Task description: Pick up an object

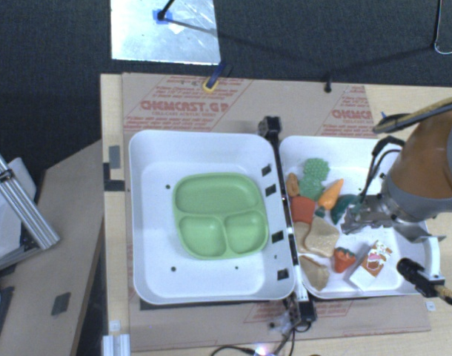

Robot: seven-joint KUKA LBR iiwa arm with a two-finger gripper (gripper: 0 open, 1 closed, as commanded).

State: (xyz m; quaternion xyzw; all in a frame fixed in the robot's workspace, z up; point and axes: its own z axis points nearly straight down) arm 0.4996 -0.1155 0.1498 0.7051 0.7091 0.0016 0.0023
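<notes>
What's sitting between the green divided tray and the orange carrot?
In the camera view, the two bins' adjoining walls and a red toy piece lie between the green tray and carrot.

plate in left bin, toys in right bin

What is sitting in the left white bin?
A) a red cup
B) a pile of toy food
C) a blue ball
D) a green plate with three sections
D: the left bin holds a light green plate split into three compartments, while the toy food lies in the right bin.
</notes>
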